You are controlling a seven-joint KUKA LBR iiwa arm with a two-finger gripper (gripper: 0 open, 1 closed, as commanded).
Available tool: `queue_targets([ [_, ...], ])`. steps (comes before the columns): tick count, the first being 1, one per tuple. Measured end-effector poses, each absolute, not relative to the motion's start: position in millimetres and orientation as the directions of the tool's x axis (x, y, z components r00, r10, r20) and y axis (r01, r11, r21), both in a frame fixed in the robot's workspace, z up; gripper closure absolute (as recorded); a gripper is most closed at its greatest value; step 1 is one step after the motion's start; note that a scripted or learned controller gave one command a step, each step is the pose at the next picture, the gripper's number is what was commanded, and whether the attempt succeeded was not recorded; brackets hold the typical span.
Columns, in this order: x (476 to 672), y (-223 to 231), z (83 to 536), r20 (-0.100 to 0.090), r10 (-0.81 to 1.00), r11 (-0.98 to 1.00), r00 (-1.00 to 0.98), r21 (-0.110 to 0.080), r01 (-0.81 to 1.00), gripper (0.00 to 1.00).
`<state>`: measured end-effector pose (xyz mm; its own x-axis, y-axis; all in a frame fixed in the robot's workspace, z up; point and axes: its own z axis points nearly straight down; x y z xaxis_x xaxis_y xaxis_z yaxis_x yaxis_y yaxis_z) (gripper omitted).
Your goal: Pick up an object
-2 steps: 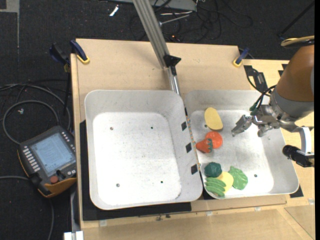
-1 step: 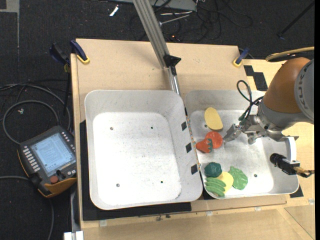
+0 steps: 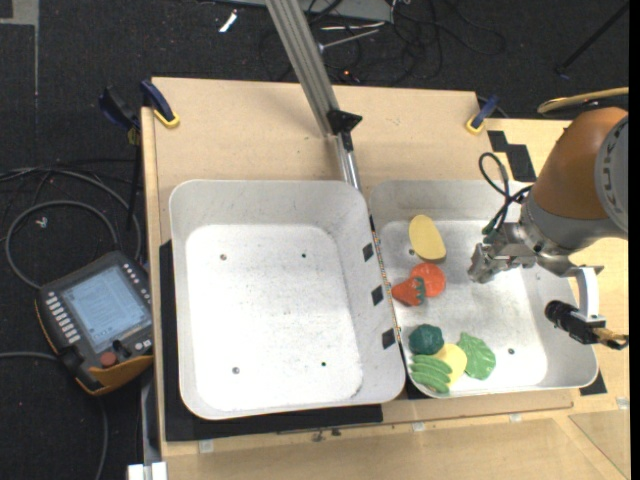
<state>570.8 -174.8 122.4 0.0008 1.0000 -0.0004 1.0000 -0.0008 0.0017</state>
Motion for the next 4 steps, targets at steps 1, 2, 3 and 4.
queue_targets([
  [1, 570.4, -183.3, 169.2, -0.002, 1.000, -0.001, 0.001, 0.005, 1.000, 1.00],
  [2, 572.0, -183.6, 214.8, -0.003, 1.000, 0.002, -0.002, 0.006, 1.000, 1.00],
  [3, 576.6, -122.7, 225.8, 0.002, 1.000, 0.009, -0.009, 0.003, 1.000, 1.00],
  [4, 575.4, -63.1, 234.3, 0.002, 1.000, 0.010, -0.010, 0.001, 1.000, 1.00],
])
